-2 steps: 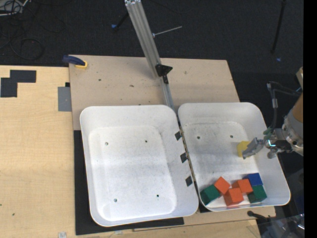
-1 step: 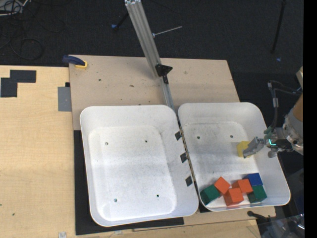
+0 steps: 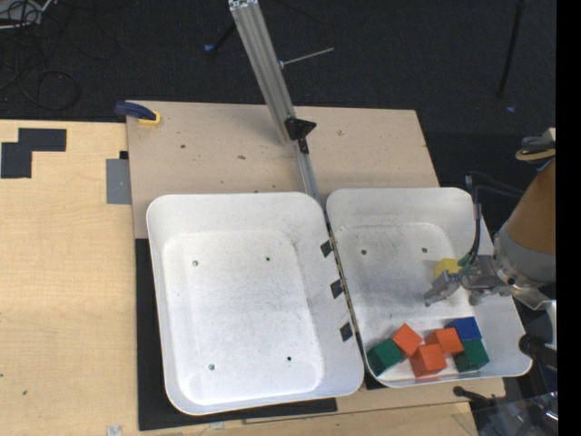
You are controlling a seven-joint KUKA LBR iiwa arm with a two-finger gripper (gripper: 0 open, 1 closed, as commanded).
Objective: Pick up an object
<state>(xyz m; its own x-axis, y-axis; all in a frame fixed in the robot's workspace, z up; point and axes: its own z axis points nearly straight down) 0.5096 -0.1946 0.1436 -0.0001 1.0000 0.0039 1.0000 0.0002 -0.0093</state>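
Gripper [image 3: 442, 291] low in the right bin [image 3: 399, 216], small and blurred, partly hiding a yellow object [image 3: 447, 267]

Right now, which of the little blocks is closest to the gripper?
The yellow block is closest. It sits alone right beside the gripper, while the orange, green and blue blocks huddle together at the near edge of the right bin.

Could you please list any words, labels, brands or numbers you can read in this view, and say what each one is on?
None: no readable text on the bins, the blocks, the bench or the arm.
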